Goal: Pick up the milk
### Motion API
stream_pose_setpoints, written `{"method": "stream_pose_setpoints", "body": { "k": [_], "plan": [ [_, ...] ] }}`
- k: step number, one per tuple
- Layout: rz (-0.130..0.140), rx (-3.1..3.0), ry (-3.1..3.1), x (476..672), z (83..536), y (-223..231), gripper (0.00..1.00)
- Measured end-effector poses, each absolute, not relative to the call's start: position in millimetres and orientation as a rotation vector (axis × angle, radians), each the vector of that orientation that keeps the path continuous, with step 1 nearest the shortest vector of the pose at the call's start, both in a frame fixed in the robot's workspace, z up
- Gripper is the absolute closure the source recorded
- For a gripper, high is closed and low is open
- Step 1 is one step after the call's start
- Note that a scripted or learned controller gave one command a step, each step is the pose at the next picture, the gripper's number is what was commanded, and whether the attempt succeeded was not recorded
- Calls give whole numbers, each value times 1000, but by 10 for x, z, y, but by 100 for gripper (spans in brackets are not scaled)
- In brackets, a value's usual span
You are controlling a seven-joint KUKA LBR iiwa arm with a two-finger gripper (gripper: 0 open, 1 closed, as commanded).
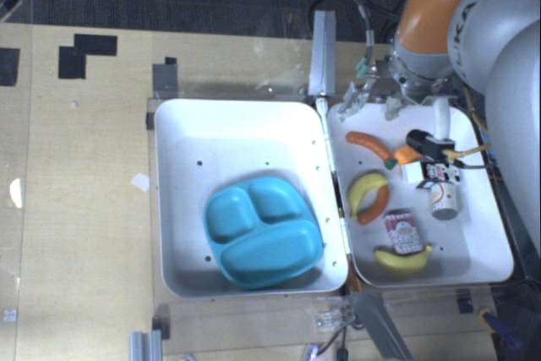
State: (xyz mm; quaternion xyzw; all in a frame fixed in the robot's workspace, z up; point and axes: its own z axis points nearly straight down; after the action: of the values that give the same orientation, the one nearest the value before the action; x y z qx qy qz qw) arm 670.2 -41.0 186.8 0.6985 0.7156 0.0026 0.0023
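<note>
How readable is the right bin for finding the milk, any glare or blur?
Camera view: even, soft lighting, no harsh glare on the right bin; small items are low-resolution, so labels are unreadable; the milk looks like a small white container; the arm bulks large and blurry at upper right.

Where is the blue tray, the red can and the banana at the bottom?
blue tray (264, 231), camera view, on its large lower compartment.
red can (401, 232), camera view, on the middle of its label.
banana (402, 259), camera view, on the middle of its yellow curve.

Arm reaches in from right, gripper over right bin's far-left corner, tilted down.
</note>
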Motion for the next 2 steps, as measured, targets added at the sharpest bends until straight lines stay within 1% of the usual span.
{"method": "stream_pose_setpoints", "body": {
  "k": [1, 2],
  "plan": [
    [15, 2182, 2247, 6719, 1990, -394, 100],
    [14, 2182, 2248, 6719, 1990, -394, 0]
  ]
}}
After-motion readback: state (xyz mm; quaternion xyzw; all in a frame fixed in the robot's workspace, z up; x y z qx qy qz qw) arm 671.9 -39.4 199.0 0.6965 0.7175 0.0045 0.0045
